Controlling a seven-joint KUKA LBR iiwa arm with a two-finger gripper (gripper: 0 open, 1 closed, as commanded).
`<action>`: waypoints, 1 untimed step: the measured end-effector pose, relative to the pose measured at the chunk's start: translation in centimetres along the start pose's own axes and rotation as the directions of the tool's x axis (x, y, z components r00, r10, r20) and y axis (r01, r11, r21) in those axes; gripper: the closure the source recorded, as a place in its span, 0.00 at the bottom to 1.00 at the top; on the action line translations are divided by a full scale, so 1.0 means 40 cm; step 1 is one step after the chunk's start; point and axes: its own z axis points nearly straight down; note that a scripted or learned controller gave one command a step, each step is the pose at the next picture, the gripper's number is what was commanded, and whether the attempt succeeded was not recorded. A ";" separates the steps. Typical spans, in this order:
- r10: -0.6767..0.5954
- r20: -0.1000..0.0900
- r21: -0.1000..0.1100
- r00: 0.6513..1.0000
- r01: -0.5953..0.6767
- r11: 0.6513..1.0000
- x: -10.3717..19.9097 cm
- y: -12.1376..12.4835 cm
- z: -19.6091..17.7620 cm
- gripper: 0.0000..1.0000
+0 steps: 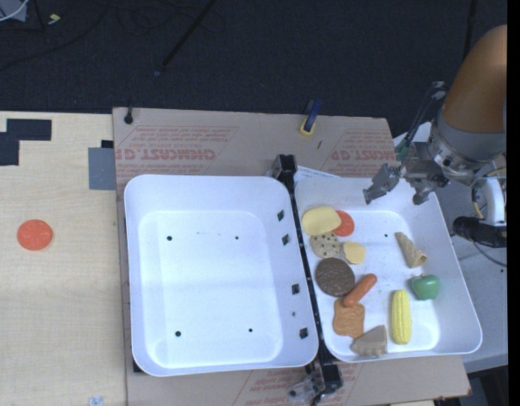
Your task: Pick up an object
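Observation:
The right bin point(450, 252) holds several toy foods: a yellow piece point(320, 220) with a red one point(344, 224) beside it, a speckled cookie point(326, 244), a brown round patty point(334, 277), an orange carrot point(359, 289), a corn cob point(400, 315), a green pepper point(425, 287) and a cone point(410, 249). My gripper point(401, 185) hangs above the bin's far rim, at the end of the grey and orange arm. Its two fingers are spread apart with nothing between them.
The left bin point(141, 252) sits beside the right one on a cardboard sheet point(200, 142). An orange disc point(35, 235) lies on the wooden bench at the left. A blue and yellow clip point(309, 118) stands at the cardboard's far edge.

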 end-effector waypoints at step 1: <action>0.001 -0.005 0.020 1.000 -0.001 1.000 0.033 -0.160 0.349 0.00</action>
